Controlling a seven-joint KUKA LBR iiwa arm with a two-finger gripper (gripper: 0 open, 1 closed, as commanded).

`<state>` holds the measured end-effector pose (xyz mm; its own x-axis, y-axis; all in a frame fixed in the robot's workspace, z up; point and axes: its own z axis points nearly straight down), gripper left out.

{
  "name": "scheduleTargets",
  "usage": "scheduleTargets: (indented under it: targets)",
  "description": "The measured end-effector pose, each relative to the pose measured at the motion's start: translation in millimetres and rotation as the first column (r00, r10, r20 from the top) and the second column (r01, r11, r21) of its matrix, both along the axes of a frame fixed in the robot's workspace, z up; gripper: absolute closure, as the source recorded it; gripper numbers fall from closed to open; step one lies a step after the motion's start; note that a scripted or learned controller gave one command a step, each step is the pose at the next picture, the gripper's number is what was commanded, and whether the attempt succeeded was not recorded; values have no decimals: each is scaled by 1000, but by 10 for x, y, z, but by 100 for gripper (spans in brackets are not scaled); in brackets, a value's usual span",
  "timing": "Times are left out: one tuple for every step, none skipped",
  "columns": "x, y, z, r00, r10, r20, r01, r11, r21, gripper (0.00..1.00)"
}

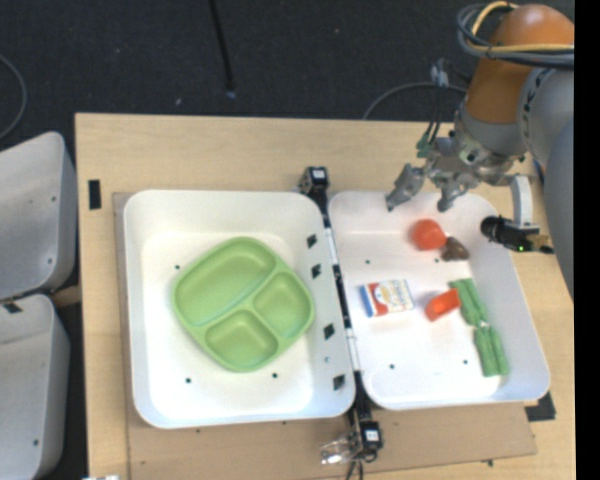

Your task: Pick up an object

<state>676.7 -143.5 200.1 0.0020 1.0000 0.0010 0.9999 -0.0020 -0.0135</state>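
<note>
My gripper (421, 194) hangs over the far edge of the right bin (380, 223), fingers spread open with nothing between them. Just below and right of it lies a red round object (429, 234), with a small brown piece (454, 251) beside it. Further down the bin are a white and blue box with red print (385, 297), an orange piece (441, 305), and two green sticks (470, 302) (490, 350) along the right side.
The left bin (150, 368) holds a green divided plate (243, 303). A black-clipped divider (330, 278) runs between the bins. White chairs (20, 228) stand at the left of the bench.
</note>
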Motion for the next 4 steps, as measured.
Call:
scheduleTargets:
  targets:
    - [29,1,101,1000,3,15,-3,1000,-2,0]
    - [-42,21,-503,1000,1,10,-1,1000,-2,0]
    - [-45,12,-1017,1000,2,12,-2,1000,-3,0]
    - [-28,0,-871,1000,2,19,-2,1000,-5,100]
